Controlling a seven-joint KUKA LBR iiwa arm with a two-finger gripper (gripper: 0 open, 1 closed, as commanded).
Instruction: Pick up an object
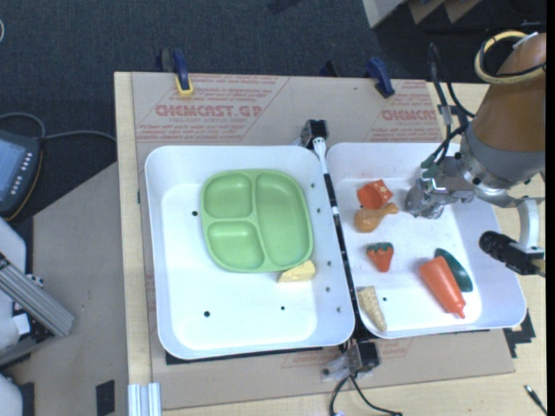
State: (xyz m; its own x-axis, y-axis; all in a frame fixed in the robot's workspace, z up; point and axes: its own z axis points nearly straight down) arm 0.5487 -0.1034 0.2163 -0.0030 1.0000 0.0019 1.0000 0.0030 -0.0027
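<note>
The right bin [416, 323] holds several toy foods. An orange-red pepper piece [375, 193] lies beside a tan-orange lump [369, 220] near the bin's upper left. A small strawberry [380, 256] sits below them, a carrot [443, 286] with a green top lies at the lower right, and a beige wedge [371, 308] rests by the front edge. My gripper [422, 199] hangs low in the upper middle of this bin, just right of the pepper piece. Nothing shows between its tips.
In the left bin [173, 302] lies a green divided plate [257, 219], and a yellow cheese piece [297, 273] touches its lower right rim. A black ridge [331, 224] separates the bins. Cables [447, 115] trail from the arm over the right bin's far edge.
</note>
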